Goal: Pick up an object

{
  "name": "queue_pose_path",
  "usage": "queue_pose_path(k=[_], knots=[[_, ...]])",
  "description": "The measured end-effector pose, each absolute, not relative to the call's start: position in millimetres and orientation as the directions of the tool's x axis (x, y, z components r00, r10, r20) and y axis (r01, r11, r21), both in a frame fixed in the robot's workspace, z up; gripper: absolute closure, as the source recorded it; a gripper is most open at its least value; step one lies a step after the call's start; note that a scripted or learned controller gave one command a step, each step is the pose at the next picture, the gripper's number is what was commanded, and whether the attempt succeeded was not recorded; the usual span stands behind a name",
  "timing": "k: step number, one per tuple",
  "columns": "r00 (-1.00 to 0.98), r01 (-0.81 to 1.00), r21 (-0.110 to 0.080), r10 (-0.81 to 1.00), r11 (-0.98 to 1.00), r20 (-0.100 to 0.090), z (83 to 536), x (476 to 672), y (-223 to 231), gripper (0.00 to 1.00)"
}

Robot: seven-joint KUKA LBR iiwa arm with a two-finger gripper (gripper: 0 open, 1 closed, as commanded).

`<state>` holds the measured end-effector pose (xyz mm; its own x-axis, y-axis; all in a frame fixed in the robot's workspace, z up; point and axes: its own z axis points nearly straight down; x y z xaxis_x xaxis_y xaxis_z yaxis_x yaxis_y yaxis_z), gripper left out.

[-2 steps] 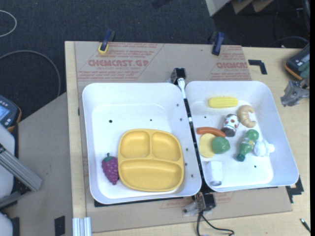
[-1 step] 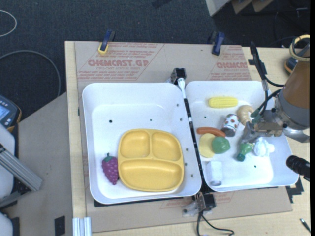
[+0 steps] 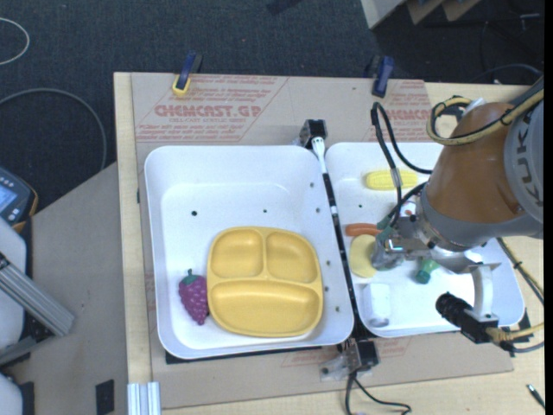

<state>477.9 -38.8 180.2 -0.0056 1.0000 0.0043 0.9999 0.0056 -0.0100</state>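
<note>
My gripper [image 3: 386, 252] hangs low over the left part of the right bin [image 3: 510, 305], under the orange and grey wrist. Just left of and beneath it lies a pale yellow round piece [image 3: 360, 263], partly covered by the gripper. An orange carrot [image 3: 360, 229] lies just above that, near the bin's left wall. A yellow corn cob [image 3: 381, 180] rests at the bin's far end. A small green object [image 3: 423, 273] peeks out beside the wrist. A white block [image 3: 378, 302] sits near the front edge.
The left bin [image 3: 173, 188] holds a yellow divided plate [image 3: 264, 281] and a bunch of purple grapes [image 3: 195, 296] at the plate's left. A black cable runs over the wall between the bins. The arm's bulk covers the right bin's right half.
</note>
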Motion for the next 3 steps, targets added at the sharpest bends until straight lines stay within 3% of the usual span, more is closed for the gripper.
queue_pose_path(k=[1,2,3], knots=[[-0.010,1.000,0.009,1.000,0.010,0.003,258,480.4,32,1.00],[-0.007,1.000,0.015,1.000,0.007,0.004,372,480.7,67,1.00],[-0.002,1.000,0.003,1.000,0.002,-0.001,375,480.0,64,1.00]])
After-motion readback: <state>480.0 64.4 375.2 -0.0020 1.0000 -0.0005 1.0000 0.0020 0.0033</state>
